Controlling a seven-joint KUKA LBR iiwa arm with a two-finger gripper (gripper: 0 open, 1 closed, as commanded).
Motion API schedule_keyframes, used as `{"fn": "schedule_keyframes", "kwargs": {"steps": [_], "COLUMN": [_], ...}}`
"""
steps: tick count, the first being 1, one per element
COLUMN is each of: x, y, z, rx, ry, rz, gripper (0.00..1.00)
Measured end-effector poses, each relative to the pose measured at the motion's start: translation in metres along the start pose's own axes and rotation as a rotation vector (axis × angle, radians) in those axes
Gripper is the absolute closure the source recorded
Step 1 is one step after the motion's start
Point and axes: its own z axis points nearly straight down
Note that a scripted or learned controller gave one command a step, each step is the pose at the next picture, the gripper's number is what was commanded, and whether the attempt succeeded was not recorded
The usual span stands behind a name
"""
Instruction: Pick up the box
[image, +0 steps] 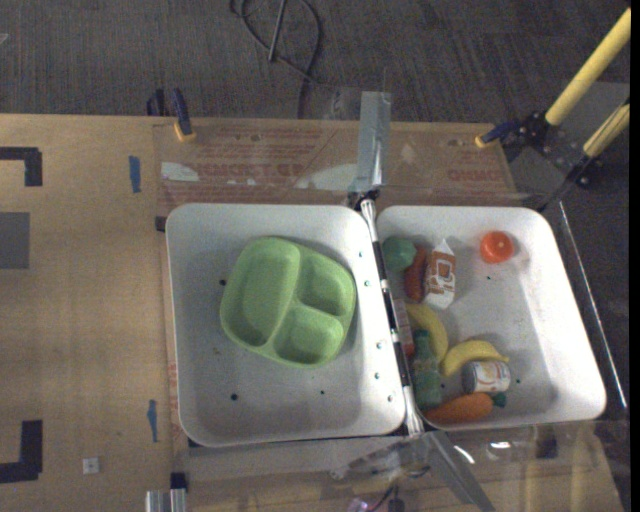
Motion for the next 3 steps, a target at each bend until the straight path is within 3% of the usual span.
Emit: {"fn": "schedule_keyframes", "kwargs": {"steps": [1,2,3], "x": [0.000,0.002,0.002], "y": [0.000,0.001,0.001], "z": [0.000,-0.011,-0.011], "rx": [0.001,-0.005,-0.005], "ry": [0.000,-0.003,-0.002], "rz": [0.000,-0.003,-0.004], "gripper": [0.00,1.00,0.00]}}
